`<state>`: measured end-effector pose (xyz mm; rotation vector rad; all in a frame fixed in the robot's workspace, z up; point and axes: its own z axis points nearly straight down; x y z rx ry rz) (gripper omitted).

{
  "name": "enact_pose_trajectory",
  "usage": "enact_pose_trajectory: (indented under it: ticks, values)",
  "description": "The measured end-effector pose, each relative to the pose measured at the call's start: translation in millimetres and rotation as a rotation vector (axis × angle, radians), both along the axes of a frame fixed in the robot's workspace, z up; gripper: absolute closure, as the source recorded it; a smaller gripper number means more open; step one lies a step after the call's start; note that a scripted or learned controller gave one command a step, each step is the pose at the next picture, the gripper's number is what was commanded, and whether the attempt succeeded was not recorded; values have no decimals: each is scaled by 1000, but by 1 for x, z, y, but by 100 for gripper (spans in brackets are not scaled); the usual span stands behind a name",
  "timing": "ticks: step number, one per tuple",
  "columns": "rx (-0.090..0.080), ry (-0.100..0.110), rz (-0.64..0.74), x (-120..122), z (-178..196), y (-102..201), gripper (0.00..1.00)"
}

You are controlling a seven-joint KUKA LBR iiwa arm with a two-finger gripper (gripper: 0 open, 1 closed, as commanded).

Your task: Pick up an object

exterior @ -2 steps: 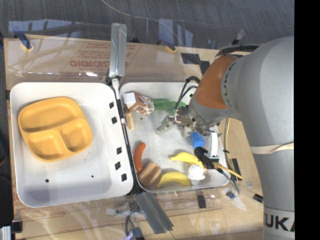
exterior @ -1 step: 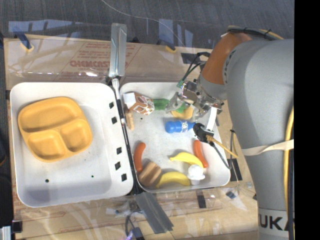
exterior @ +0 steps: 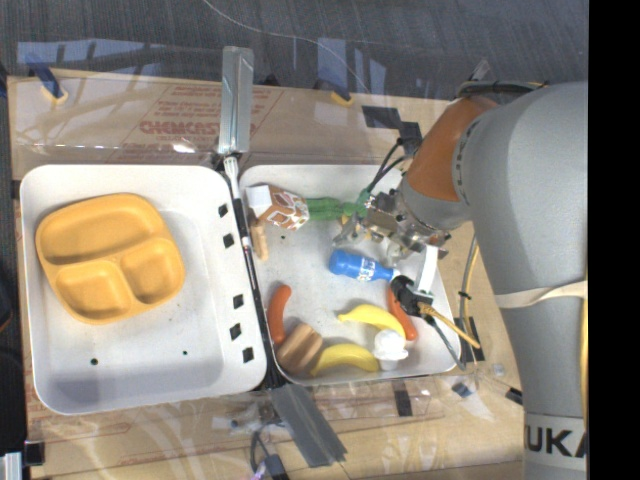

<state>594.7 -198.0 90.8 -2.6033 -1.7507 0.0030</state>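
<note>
— Tray first: yellow, three compartments, lying in the left bin, well away from my pincer.

— And nearer?

— In the right bin: a red sausage and a brown bun left of and below the pincer, a small printed box just left of it, a green piece reaching up to it.

— Is it holding anything?

— I see nothing between the fingers; whether they stand wide or narrow I cannot tell.

— Your target?

— The blue bottle, lying on its side just below the pincer. I'd come down across its narrow width, centred, clear of the bananas further below.
</note>
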Motion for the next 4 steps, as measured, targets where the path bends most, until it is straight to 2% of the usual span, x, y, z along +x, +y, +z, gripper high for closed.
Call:
enact_pose_trajectory:
  ticks: [1,2,3,4]
  values:
    - [1,4,7,1,8,1,100]
    - [0,5,-273,4,-1,37,100]
    - [-3,2,-493,23,-2,44,100]
    - [-5,7,-921,10,6,55,100]
